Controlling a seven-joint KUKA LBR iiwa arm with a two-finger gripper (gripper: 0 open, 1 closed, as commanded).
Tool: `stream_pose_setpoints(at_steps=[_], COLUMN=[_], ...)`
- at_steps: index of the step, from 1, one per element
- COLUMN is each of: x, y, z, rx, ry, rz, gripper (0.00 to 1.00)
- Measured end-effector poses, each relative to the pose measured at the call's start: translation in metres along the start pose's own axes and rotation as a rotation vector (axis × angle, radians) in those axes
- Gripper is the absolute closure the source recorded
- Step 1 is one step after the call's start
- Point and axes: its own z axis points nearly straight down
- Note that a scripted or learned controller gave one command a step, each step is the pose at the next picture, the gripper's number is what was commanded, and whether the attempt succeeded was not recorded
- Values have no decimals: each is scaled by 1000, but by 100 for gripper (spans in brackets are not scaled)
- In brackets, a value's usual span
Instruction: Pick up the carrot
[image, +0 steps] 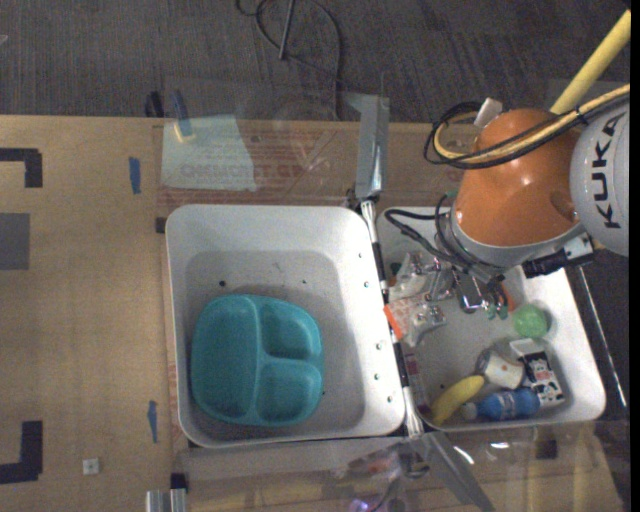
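I see the gripper (437, 292) low at the right bin's (590, 385) nine o'clock wall, but I cannot tell its opening or load. A small orange piece, possibly the carrot (394, 322), lies at its seven o'clock. A banana (457, 397) lies at the bin's six o'clock. The left bin (262, 232) holds a teal divided plate (256, 358).

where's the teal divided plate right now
In the camera view the teal divided plate lies flat in the left bin, toward its lower left corner. The gripper is in the right bin.
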Motion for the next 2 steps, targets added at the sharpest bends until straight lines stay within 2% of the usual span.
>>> stream_pose_setpoints(at_steps=[1,2], x=[45,49], y=[16,-43], z=[0,0], rx=[-1,0], ry=[5,1], rz=[-242,-362], gripper=[100,100])
